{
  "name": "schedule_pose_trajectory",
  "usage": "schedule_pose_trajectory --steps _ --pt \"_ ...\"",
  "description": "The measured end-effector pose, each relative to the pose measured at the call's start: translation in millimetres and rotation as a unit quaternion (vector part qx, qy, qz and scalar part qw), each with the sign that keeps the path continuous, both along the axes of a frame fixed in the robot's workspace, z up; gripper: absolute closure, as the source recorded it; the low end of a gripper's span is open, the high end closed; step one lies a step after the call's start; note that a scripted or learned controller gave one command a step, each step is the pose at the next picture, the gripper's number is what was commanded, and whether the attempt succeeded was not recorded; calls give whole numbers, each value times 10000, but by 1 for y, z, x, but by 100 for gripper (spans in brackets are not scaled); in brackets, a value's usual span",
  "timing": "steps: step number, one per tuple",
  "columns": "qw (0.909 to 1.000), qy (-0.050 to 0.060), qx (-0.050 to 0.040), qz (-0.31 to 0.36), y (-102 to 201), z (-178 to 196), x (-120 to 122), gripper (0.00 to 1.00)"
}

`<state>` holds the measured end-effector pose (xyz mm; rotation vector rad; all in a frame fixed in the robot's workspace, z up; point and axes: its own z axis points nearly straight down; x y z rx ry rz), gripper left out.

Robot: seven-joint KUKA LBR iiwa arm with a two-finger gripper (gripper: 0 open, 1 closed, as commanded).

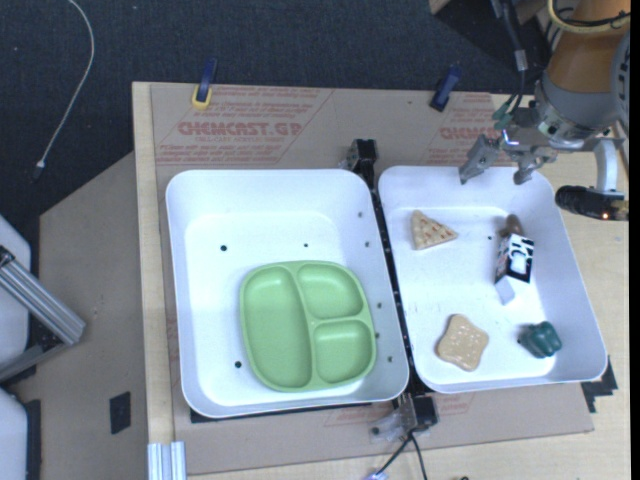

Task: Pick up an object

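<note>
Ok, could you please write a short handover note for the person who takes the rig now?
Gripper: open, holding nothing, above the far rim of the right bin.
Right bin holds: triangular cracker, black-and-white packet, tan biscuit, small teal object.
Left bin holds a green divided plate.
Done: nothing picked yet.
Left: descend, grasp one object, lift it.

Red print "CHEMCAST G.P" on brown cardboard sheet (262,118) under bins, upper left-centre of frame, above left bin. Second red print of same kind at upper right on same sheet, partly hidden, not fully legible. Small black-white packet (515,258) in right bin bears white marks, unreadable.
</note>
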<state>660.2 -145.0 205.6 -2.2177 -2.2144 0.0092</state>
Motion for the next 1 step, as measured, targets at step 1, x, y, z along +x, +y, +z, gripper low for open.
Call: schedule_pose_trajectory --steps 1 --pt "10000 -45 -7 8 0 5 2 0"
